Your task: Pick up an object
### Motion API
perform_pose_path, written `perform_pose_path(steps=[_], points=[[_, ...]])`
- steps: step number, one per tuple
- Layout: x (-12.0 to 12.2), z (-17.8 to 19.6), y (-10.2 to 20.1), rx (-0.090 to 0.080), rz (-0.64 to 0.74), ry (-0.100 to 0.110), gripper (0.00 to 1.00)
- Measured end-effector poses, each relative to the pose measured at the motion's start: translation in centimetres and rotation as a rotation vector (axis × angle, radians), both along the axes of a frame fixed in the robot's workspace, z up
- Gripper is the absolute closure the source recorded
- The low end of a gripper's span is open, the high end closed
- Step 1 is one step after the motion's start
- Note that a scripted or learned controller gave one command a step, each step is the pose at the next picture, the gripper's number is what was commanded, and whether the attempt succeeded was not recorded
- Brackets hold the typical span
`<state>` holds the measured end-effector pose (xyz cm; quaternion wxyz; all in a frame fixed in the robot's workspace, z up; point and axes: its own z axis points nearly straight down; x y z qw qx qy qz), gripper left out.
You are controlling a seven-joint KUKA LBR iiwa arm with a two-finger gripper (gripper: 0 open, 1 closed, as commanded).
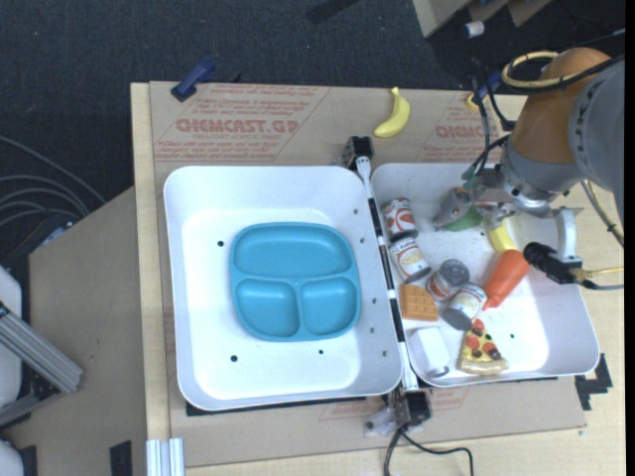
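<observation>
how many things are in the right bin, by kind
cans: 3 (one at, one at, one at)
carrot: 1
pizza slice: 1
waffle: 1
yellow piece partly under the arm: 1
green piece under the arm: 1
total: 8 that I can tell apart; some small items are unclear

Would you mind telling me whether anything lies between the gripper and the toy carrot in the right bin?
Nothing visible blocks it. The gripper sits at the right bin's far side, and the carrot lies uncovered just nearer the camera, with a yellow piece beside the path.
</observation>
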<state>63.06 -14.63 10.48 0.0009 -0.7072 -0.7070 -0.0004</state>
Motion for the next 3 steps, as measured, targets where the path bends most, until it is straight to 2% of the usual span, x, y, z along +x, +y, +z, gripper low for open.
perform_pose_path(steps=[1, 2, 3], points=[[0.1, 1.0, 0.0, 0.0, 0.0, -0.002, 1.0], [0.0, 1.0, 0.0, 0.0, 0.0, -0.002, 0.0], [3.6, -2.0, -2.5, -0.003, 0.001, -0.002, 0.0]])
